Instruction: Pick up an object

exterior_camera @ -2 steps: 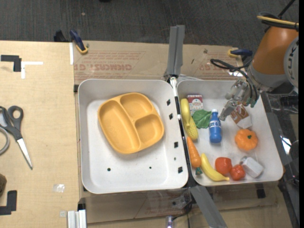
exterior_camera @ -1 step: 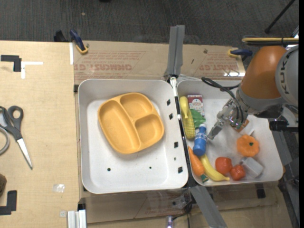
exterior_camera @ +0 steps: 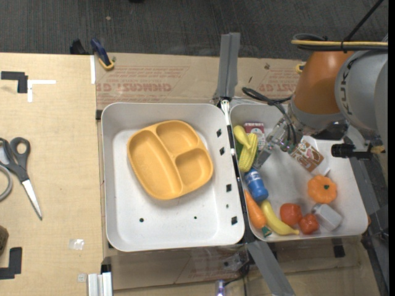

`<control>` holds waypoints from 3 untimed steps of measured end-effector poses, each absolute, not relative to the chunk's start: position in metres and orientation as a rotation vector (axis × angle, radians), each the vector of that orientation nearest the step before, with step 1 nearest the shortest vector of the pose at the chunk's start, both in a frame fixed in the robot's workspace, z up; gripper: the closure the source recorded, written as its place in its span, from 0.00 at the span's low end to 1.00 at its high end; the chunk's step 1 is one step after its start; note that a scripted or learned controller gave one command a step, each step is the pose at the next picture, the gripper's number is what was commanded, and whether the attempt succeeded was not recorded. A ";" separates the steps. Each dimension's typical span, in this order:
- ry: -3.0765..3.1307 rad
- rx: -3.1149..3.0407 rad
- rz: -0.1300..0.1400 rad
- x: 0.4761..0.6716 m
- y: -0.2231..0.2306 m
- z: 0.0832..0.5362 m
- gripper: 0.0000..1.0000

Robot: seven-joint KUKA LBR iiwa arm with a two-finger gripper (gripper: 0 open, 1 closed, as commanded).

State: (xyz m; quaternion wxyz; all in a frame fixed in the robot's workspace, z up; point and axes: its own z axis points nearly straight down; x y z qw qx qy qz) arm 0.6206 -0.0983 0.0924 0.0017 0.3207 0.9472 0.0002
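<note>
Camera view: fingers point(exterior_camera: 271, 145) low in right bin point(exterior_camera: 352, 227), just beside corn cob point(exterior_camera: 246, 148) w/ blue bottle point(exterior_camera: 255, 185) below. Cannot tell if they're spread or pressed together. Best approach, prob.: centre over corn, drop straight, clamp across its width, avoid bin wall & red carton point(exterior_camera: 253, 128).

To my far left a pair of grey-handled scissors point(exterior_camera: 20, 171) lies on the wooden bench point(exterior_camera: 49, 227), a blue clamp point(exterior_camera: 102, 53) grips the cardboard sheet point(exterior_camera: 154, 82) behind the bins, and dark carpet point(exterior_camera: 185, 11) runs beyond the bench.
</note>
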 end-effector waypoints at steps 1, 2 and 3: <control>2.962 1.043 -0.001 0.576 -0.110 0.092 0.00; 2.929 1.078 0.000 0.501 -0.099 0.096 0.00; 2.857 1.302 -0.001 0.551 -0.107 0.122 0.00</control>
